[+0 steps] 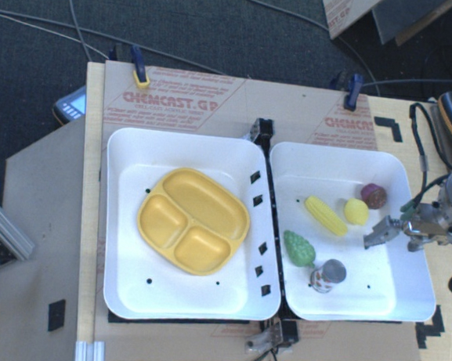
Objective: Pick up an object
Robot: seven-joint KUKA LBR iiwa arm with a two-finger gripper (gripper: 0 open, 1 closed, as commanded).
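Looking down at a slant on a bench bearing two shallow white bins side by side. Lying in the left bin: a yellow divided plate, three compartments facing up, sitting slightly left of the bin's middle and touching nothing else. Resting in the right bin: a yellow corn cob lying at a slant toward the far left part; a small yellow lemon-like fruit just right of it, nearly touching; a dark purple round fruit just beyond that, toward the far right corner; a green bumpy vegetable near the dividing wall; a small grey-capped object, perhaps a mushroom or a tiny jar, too small to tell, just right of and nearer than the green one. Reaching in from the right over the right bin's right rim: the gripper, hanging above bare white floor, well apart from every item. Appearing spread, with one dark finger pointing left and down, though being too blurred to say for certain how wide; holding nothing between the fingers. Clamping the far edge of the cardboard backing: two blue clips.
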